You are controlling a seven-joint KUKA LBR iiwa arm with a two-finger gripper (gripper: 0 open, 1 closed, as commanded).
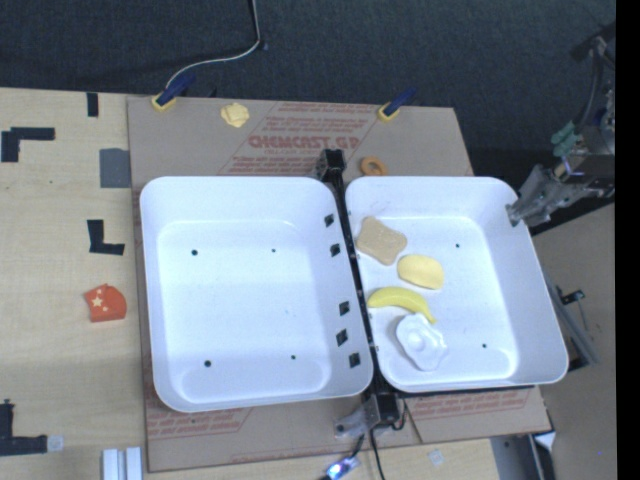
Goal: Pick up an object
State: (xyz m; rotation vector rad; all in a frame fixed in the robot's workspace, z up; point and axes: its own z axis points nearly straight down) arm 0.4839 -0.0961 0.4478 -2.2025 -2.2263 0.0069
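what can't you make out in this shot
- Pincer, camera view: small and blurred at the right bin's corner.
- Arm: cut off by the right edge.
- White object: pale against the white bin, its kind unclear.
- Small ring behind the bins: too small to identify.

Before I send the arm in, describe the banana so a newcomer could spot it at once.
Look in the right bin, along its left side near the divider. There four items sit in a column; the banana is third from the top, between a yellow lump and a white piece. It alone is curved.
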